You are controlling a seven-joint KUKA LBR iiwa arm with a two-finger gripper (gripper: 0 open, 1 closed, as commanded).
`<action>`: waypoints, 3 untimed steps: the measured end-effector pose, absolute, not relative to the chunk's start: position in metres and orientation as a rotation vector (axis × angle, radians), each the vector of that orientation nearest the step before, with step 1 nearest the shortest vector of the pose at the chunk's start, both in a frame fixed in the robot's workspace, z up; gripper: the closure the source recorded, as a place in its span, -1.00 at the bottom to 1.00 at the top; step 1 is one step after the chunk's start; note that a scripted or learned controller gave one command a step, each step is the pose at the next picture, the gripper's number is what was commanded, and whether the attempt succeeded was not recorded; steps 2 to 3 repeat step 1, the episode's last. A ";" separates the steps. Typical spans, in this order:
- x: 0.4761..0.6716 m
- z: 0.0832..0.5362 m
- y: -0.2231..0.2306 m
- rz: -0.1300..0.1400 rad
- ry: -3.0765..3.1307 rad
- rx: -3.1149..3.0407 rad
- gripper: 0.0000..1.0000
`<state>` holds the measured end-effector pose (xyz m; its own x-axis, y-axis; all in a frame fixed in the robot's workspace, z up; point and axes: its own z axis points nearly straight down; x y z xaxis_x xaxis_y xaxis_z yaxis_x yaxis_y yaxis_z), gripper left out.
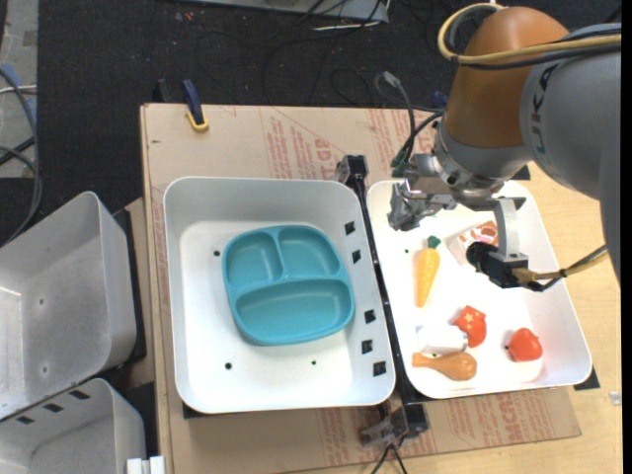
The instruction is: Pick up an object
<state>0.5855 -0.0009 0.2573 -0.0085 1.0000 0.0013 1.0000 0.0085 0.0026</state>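
Nearest you, a toy drumstick is lying at the front of the right bin, with two red pieces just behind it. Further back, the carrot is waiting untouched, just beside the bin's left wall. Your pincer is hovering above the far corner, near the carrot's top; you cannot tell its spread, perhaps because the wrist is masking it. Nothing is being lifted, so the pick is not yet done.

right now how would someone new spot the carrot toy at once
Look in the right white bin, the one under the arm. Near its left wall, just below the gripper, lies the carrot: a long yellow-orange cone with a green top, unlike the rounder red toys lower down.
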 end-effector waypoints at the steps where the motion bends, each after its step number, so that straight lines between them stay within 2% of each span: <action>1: 0.597 0.244 0.060 0.002 2.231 2.212 1.00; 3: 0.597 0.244 0.060 0.002 2.231 2.212 1.00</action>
